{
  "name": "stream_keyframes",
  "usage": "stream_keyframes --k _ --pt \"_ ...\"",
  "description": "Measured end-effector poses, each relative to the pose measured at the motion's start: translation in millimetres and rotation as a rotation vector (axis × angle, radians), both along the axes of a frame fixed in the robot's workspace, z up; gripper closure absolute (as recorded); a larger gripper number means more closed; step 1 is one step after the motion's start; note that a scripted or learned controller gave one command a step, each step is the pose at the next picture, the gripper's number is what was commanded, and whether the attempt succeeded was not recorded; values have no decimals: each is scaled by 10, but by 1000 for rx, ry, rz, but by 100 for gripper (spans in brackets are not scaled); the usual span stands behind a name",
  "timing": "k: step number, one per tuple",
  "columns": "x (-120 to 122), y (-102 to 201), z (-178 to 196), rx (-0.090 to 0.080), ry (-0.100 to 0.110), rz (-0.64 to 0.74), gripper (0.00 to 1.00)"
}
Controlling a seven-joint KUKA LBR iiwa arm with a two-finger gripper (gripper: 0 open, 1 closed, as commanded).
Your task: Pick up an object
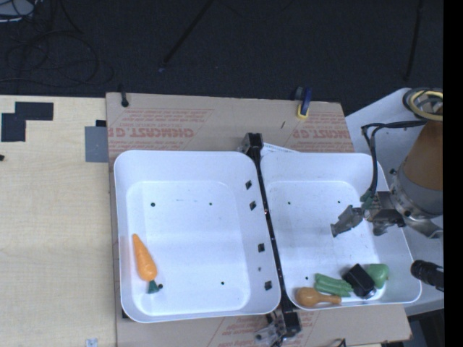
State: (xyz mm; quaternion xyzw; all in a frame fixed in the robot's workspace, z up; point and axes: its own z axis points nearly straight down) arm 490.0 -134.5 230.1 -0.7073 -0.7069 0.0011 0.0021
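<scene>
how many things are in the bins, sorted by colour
orange: 2, the carrot in the left bin and the orange gourd-shaped piece in the right bin
green: 2, the long green piece and the rounder green piece
black: 1, the black block lying between the green ones
total: 5

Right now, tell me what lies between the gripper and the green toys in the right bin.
In the camera view, bare white floor of the right bin separates the gripper from the green toys; a black object sits beside them.
</scene>
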Motion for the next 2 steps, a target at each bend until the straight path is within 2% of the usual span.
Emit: stream_keyframes --k 1,2 --pt "221 646 1027 0 -13 9 0" --pt "202 608 1062 -1 0 3 100"
